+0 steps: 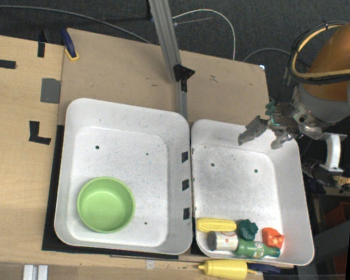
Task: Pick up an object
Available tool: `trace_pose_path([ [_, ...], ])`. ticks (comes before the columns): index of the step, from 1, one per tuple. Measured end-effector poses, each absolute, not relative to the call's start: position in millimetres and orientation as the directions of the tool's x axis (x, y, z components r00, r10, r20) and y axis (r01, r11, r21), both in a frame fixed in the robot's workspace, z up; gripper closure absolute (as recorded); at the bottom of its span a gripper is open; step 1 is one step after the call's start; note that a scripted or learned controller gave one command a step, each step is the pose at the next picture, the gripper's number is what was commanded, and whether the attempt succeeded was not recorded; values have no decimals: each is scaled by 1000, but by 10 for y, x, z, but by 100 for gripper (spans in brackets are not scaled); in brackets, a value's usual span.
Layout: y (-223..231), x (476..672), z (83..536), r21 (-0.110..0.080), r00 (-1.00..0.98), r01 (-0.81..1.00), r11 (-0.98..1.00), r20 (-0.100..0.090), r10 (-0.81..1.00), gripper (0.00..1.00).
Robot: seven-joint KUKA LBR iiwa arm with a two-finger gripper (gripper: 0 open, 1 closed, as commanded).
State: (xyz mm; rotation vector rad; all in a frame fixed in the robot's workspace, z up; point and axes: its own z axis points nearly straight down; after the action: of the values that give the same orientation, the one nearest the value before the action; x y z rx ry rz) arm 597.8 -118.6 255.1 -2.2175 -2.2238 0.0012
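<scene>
Toys (239,236) crowding right bin (300,201) near corner, claw (264,135) well apart.

Two bins sit side by side on the tabletop (10,149), touching along their inner rims. Taking the right bin (296,181) as landmark: the left bin (127,115) lies to its left, with a bowl (106,204) in that bin's near left corner. Inside the right bin, along its near wall, lie a corn cob (216,225), a can (222,241), a bottle (256,250) and two small items, bunched together. A mustard bottle (225,269) lies on the tabletop just before its near rim. The gripper (264,135) hangs over its far rim.
</scene>
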Motion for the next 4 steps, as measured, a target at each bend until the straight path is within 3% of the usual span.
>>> trace_pose_path([
  [1, -1185, 5979, 2552, -1, -3, 1000, 3, 0, 1000, 0],
  [2, -1218, 5924, 1919, -8, -1, 1000, 1, 0, 1000, 0],
  [4, -1160, 5981, 884, -4, -2, 1000, 2, -1, 1000, 0],
])
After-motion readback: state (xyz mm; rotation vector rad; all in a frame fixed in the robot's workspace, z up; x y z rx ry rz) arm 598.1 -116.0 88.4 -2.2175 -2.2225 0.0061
